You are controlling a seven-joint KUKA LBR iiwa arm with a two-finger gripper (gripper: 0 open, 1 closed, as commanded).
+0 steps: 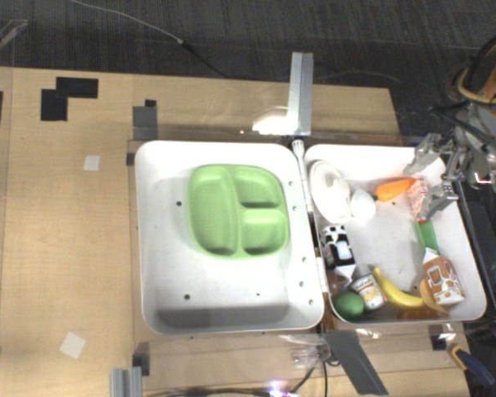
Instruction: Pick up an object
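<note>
Two white bins sit side by side on the wooden surface [58, 246]. The left bin [161, 304] holds a green divided tray [236, 209]. The right bin [388, 246] holds a white bowl [328, 188], an orange carrot [394, 190], a banana [395, 290], a green ball [348, 305] and a small carton [442, 279]. The gripper [434, 190] hangs over the right bin's far right corner, beside the carrot; whether its fingers are spread or closed cannot be told.
</note>
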